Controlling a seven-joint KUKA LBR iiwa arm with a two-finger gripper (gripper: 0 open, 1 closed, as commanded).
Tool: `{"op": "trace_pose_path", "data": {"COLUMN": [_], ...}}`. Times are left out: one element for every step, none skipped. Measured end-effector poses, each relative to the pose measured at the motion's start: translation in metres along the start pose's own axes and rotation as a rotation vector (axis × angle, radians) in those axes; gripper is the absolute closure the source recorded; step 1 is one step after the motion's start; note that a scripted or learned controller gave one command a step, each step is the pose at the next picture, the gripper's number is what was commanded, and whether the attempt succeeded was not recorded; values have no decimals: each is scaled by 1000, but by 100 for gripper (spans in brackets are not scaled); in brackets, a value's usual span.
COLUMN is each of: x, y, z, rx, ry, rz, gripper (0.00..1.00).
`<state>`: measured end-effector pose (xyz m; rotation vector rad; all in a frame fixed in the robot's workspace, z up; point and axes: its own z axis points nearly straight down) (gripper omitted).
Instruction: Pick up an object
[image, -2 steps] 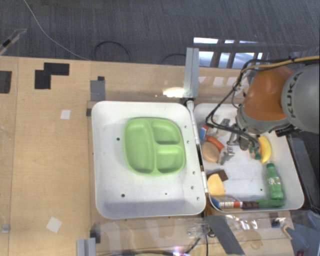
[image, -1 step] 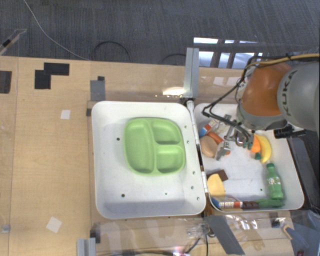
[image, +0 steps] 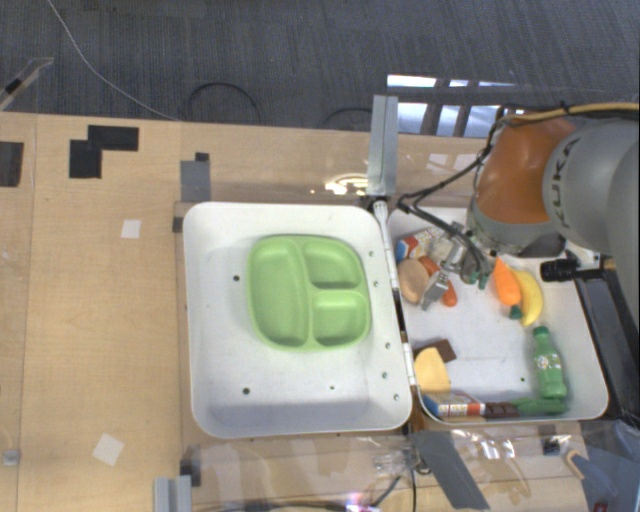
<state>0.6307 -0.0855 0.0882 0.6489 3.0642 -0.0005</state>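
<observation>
The right bin (image: 592, 392) holds several small objects. My gripper (image: 438, 287) hangs low over its upper-left corner, reaching in from the grey arm with the orange band (image: 515, 180). Just left of it lies a tan round piece (image: 410, 283), and a small red-orange item (image: 450, 295) sits right beside its tip. An orange carrot (image: 508, 285) and a yellow banana (image: 531, 300) lie to its right. A green bottle (image: 546, 372) lies along the right wall. Nothing is visibly held.
The left bin (image: 215, 405) holds a green divided plate (image: 305, 292). A yellow wedge (image: 432, 373) with a small brown piece (image: 441, 350) and a marker (image: 468, 408) lie along the right bin's front. A metal post (image: 383, 150) stands behind the divider.
</observation>
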Motion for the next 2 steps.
{"op": "trace_pose_path", "data": {"x": [-9, 22], "y": [-9, 21], "z": [-16, -112], "rx": [8, -5], "ry": [-29, -4], "rz": [3, 226], "gripper": [100, 100]}}
